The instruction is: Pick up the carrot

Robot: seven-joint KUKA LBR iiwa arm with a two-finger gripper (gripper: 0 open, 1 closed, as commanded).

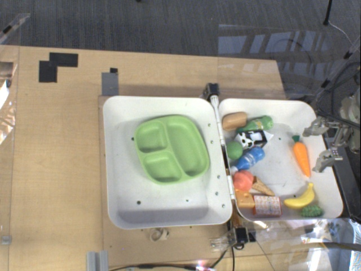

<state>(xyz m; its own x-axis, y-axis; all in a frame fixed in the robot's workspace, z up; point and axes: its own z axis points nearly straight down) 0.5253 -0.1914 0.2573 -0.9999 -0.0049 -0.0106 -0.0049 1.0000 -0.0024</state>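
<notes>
1. First, at the left we note the shallow white left bin [113,168], which holds a light-green plastic tray with three compartments [171,148], set at a slight slant near the bin's middle.
2. Across the divider, the shallow white right bin [282,107] carries a clutter of toy food along its left wall: a tan bread roll [234,119], a green pickle-shaped piece [258,122], a black-and-white toy [250,139], a blue bottle [249,158], a green ball [233,150], and a pink-and-orange ice-cream cone [251,183] lower down.
3. Near the front rim lie a small red-labelled can [266,205], a yellow plastic banana [300,197] and a dark green knobbly piece [311,211].
4. The task's thing, an orange plastic carrot with a green top [302,157], lies in the right half of that bin, long axis running roughly front to back, green top toward the far wall. It is apart from its neighbours; the banana is nearest, just past its tip.
5. The grey two-finger gripper [326,145] stands at the bin's right wall, just beside the carrot and not touching it. Its fingers are spread wide with nothing between them.
6. We judge the step in hand to be the approach. To do it well, we would centre the gripper over the carrot's thick mid-body, close the fingers across its short axis, and stay clear of the banana and the bin wall.
</notes>
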